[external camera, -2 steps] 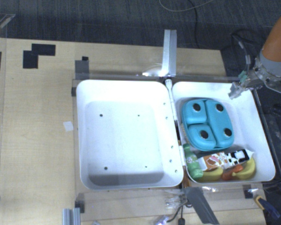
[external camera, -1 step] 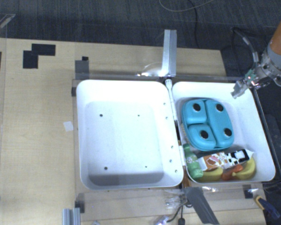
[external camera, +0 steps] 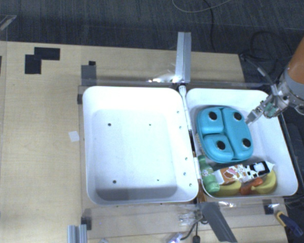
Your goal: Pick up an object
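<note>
The robot's gripper (external camera: pixel 255 116) hangs over the right-hand bin (external camera: pixel 283 151), its tip just past the upper right edge of a blue four-lobed plastic piece (external camera: pixel 225 134); whether the tool is spread or pressed together cannot be told at this angle and size, and nothing is seen pinched in it; the grey arm with its orange band (external camera: pixel 301 67) enters from the three o'clock side of the scene, sloping down toward the bin.

The blue piece, a rounded slab with four dark holes, one per lobe, lies in the middle of the right bin, close to the wall it shares with the left bin; at six o'clock from it, along the bin's near wall, a small heap of objects rests: a printed carton (external camera: pixel 242 172) in orange, white and black lying on its side, a yellow banana-like item (external camera: pixel 263 184) beneath and to its right, and a green object (external camera: pixel 209 175) at the heap's nine o'clock end, touching the carton.

The left bin (external camera: pixel 134 143) sits just beside the right one at nine o'clock, the two touching along a shared edge; a grey metal post (external camera: pixel 184 57) rises at twelve o'clock from the seam between them; black tape marks (external camera: pixel 40 58) lie on the pale bench (external camera: pixel 30 151) toward ten o'clock; a thin cable (external camera: pixel 213 9) loops across the dark floor beyond the bench.
</note>
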{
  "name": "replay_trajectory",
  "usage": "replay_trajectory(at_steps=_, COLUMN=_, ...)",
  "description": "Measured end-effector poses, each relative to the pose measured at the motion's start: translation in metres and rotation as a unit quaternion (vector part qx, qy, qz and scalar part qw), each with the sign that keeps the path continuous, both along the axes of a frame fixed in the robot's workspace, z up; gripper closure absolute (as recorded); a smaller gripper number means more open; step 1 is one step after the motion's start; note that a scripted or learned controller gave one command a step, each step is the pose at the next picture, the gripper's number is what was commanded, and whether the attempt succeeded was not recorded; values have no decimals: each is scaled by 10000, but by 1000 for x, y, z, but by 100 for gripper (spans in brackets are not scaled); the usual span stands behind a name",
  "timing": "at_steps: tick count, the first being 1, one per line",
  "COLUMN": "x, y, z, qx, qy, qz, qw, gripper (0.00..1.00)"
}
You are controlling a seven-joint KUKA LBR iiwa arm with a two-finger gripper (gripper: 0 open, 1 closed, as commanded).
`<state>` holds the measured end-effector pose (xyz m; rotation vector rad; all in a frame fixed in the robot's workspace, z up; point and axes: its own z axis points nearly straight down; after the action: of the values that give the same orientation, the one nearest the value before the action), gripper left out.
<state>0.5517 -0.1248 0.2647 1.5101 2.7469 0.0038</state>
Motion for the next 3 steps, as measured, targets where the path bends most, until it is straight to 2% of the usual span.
replay_trajectory(at_steps=1, x=53, y=-39, z=-116, qx=8, qy=14, qz=-1024, qw=9947, gripper=100)
replay_trajectory(at_steps=2, x=33, y=-36, z=-53, qx=7, qy=-1, qz=-1449, qw=9894, gripper=100)
replay_trajectory(at_steps=3, x=36, y=33, z=-14, qx=12, qy=-3, qz=-1161, qw=9932, gripper=100)
